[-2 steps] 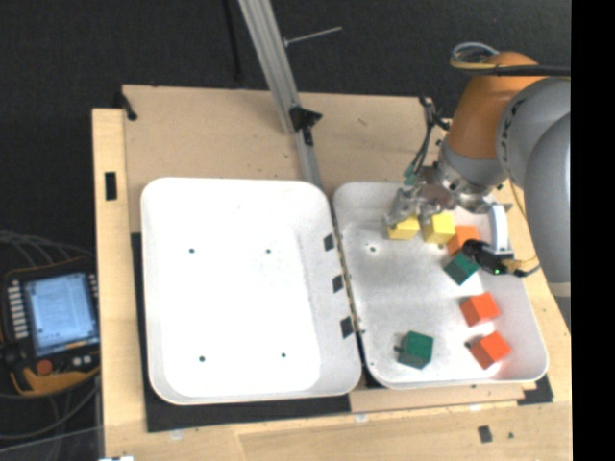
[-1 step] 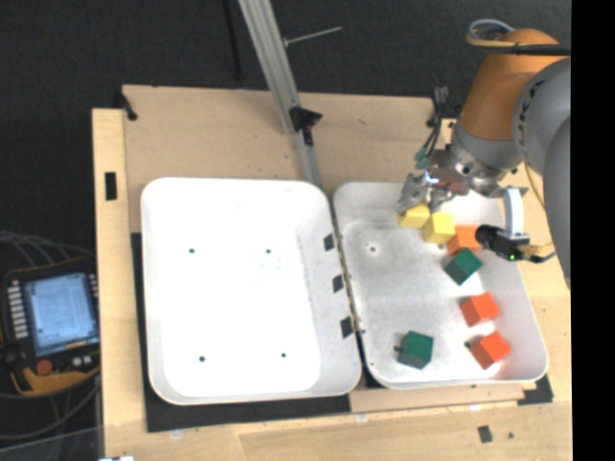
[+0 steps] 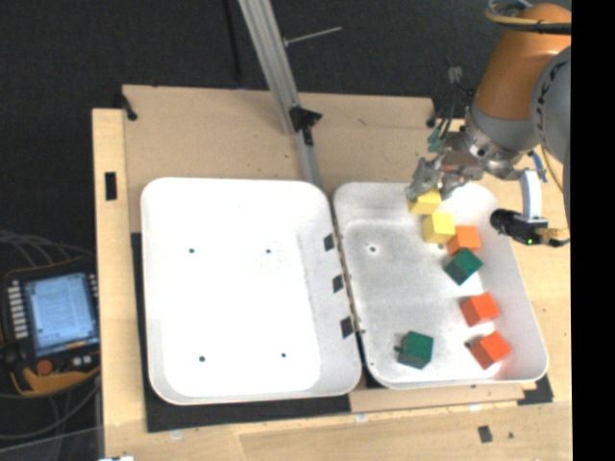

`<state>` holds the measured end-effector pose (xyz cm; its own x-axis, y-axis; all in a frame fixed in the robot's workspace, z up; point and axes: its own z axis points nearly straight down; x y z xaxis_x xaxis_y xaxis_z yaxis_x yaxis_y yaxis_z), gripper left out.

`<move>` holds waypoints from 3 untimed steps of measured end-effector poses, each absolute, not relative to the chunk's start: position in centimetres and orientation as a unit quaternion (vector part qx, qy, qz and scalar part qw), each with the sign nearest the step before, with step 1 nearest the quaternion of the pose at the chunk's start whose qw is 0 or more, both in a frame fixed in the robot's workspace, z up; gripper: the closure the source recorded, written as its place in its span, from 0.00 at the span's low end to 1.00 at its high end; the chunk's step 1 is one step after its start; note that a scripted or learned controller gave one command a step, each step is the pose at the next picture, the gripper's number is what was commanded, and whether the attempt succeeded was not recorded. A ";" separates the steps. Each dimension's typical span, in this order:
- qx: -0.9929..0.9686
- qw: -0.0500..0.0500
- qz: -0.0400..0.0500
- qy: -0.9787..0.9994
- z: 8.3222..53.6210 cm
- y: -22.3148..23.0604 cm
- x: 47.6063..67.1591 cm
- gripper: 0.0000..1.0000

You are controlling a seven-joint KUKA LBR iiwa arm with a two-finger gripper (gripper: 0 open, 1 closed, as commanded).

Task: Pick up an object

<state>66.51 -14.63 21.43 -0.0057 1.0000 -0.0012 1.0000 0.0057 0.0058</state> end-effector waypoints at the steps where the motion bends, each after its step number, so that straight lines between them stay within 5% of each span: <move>1: 0.705 0.000 0.001 0.709 22.9 -9.3 64.9 1.00; 3: 0.705 -0.001 0.000 0.710 23.9 0.1 61.8 1.00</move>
<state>61.81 0.07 23.85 -0.0072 1.0000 0.0020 1.0000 0.0072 -0.0013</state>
